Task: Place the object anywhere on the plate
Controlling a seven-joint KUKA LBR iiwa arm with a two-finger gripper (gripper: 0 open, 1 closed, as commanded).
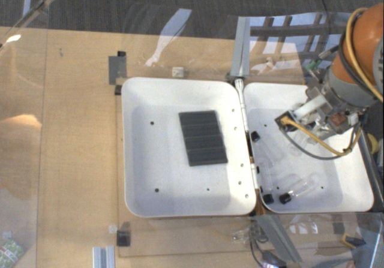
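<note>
Two white bins sit side by side on the wooden bench. In the left bin a dark grey ribbed plate lies flat just past the middle toward one o'clock, its long side tilted slightly off the bin's walls and its top bare. The arm reaches in from three o'clock, and its gripper hangs over the right bin at about one o'clock from that bin's middle; I cannot tell whether it is spread or pressed together, since the wrist hides its tip. The clear object, see-through and hard to outline, perhaps a small plastic tube or cup lying on its side, rests on the right bin's floor toward six o'clock, well apart from the gripper and from the plate. Two small black pieces lie near it at seven o'clock, by the bin's corner, and another black piece sits against the wall at nine o'clock.
</note>
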